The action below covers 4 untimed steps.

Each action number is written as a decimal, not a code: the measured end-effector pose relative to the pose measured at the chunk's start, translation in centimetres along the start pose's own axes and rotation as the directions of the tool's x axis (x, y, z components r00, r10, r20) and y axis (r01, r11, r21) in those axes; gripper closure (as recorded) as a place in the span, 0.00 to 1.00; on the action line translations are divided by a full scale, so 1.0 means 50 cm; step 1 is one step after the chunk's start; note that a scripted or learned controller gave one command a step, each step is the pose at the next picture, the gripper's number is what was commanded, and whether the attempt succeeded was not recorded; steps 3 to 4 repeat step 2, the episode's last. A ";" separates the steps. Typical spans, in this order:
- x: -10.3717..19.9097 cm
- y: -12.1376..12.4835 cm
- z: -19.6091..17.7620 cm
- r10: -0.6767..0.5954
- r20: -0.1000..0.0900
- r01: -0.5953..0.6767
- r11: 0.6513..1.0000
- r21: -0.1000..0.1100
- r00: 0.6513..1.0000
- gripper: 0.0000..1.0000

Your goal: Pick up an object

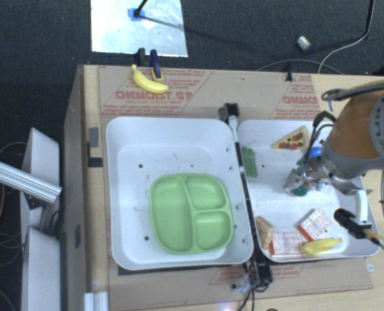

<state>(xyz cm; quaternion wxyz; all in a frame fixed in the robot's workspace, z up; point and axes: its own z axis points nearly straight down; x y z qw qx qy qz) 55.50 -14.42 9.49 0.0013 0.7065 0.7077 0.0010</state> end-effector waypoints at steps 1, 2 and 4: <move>0.026 -0.077 -0.113 0.001 -0.001 -0.001 1.000 0.001 1.000 1.00; 0.131 -0.050 -0.180 -0.002 -0.001 0.002 1.000 0.001 1.000 1.00; 0.131 -0.050 -0.180 -0.002 -0.001 0.002 1.000 0.001 1.000 1.00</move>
